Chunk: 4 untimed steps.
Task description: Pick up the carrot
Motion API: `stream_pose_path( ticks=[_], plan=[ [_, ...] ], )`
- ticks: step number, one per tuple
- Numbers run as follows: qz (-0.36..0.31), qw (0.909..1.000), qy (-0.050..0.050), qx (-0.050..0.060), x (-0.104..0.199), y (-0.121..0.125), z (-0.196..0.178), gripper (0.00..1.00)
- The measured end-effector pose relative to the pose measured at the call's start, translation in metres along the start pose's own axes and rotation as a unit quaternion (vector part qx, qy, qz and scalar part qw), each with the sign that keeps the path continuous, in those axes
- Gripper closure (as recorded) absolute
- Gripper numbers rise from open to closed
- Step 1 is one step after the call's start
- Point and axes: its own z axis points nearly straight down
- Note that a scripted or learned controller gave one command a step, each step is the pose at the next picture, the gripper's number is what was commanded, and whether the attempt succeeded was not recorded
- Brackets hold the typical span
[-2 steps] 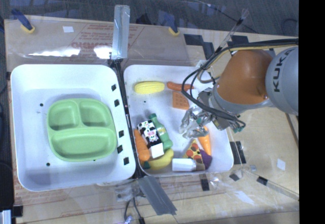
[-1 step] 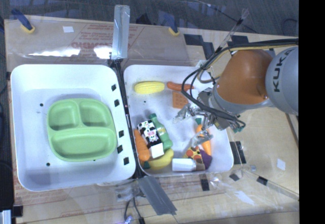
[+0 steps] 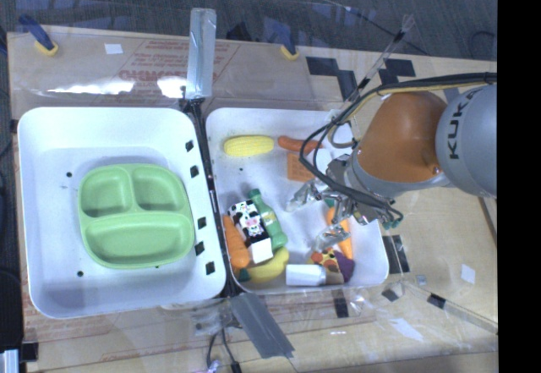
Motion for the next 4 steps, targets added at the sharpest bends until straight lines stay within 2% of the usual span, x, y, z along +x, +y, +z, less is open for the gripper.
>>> stream_pose_path(
  ticks=[1,2,3,4],
  plan=[
    [-0.004,1.0000,-0.001,0.000,-0.003,0.001,-0.010,1.00],
    [-0.004,1.0000,-0.001,0.000,-0.003,0.002,-0.010,0.00],
    [-0.007,1.0000,-0.002,0.001,-0.005,0.002,-0.021,1.00],
    [-0.007,1.0000,-0.002,0.001,-0.005,0.002,-0.020,0.00]
  ],
)
